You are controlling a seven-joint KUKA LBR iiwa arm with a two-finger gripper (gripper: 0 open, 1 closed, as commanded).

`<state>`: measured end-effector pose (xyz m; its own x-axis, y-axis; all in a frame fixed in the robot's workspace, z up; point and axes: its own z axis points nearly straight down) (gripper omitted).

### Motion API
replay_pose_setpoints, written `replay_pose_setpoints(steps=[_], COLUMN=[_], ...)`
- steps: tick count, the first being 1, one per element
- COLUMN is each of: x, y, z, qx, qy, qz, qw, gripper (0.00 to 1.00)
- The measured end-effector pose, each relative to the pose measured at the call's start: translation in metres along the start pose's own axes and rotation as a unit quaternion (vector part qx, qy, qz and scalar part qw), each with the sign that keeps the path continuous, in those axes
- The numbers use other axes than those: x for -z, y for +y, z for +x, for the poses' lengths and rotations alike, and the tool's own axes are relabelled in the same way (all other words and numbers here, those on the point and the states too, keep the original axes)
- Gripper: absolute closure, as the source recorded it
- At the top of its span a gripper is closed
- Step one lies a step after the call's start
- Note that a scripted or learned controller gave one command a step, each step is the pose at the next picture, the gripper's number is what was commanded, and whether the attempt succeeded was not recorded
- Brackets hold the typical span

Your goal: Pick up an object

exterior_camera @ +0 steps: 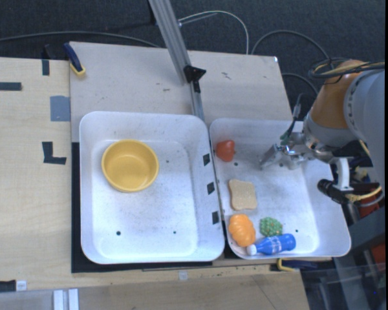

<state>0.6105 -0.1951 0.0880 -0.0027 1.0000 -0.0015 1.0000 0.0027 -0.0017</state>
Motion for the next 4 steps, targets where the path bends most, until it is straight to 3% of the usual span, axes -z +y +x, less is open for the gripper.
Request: replay_pose_setpoints(steps=[1, 3, 4], x=[0.010, 0.107, 0.159], y=[0.000, -0.006, -0.005], z=[0.001, 0.010, 0.001], qx=[0.001, -0.001, 0.000], qy=[0.000, 0.000, 0.000], qz=[0.000, -0.003, -0.003], qw=[1.0000, 1.0000, 1.0000], gripper=[1.00, 1.00, 1.00])
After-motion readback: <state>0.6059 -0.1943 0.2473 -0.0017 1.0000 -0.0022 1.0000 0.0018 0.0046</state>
